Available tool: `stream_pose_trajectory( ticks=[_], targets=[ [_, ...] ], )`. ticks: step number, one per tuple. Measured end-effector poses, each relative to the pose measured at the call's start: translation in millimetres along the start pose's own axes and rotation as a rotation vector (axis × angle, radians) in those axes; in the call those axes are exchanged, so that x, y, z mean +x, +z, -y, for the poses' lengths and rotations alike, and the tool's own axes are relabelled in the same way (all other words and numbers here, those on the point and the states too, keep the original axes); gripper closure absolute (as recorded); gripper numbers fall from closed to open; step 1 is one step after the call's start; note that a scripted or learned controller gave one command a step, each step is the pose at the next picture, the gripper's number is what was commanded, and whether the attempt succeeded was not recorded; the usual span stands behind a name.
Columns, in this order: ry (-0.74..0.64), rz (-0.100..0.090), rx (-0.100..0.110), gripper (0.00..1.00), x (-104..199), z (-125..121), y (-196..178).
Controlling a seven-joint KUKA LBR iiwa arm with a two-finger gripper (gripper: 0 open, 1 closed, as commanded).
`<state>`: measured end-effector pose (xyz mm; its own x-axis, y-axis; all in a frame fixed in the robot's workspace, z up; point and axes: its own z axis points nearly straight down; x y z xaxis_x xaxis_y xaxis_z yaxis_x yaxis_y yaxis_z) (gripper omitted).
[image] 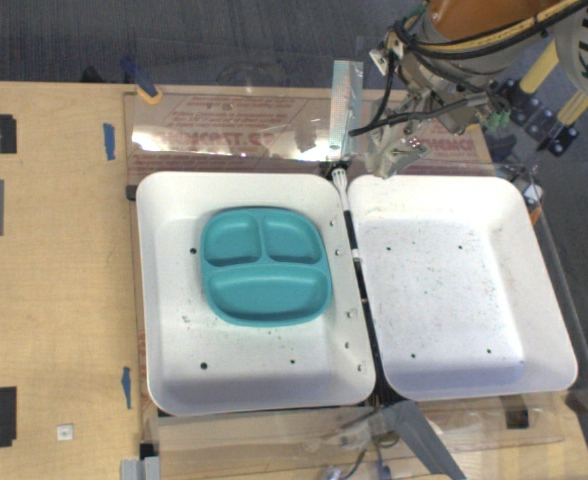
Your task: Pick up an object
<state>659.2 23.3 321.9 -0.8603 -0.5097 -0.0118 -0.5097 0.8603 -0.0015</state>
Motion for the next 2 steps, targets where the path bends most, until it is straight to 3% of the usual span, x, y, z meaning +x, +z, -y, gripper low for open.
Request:
stream_pose_trajectory(
  ticks=[1, 2],
  targets=[
    [0.145, -0.005, -0.001, 1.0, 16, -45, 17],
    [0.145, 0.007, 0.003, 1.0, 13, -44, 3]
  ],
)
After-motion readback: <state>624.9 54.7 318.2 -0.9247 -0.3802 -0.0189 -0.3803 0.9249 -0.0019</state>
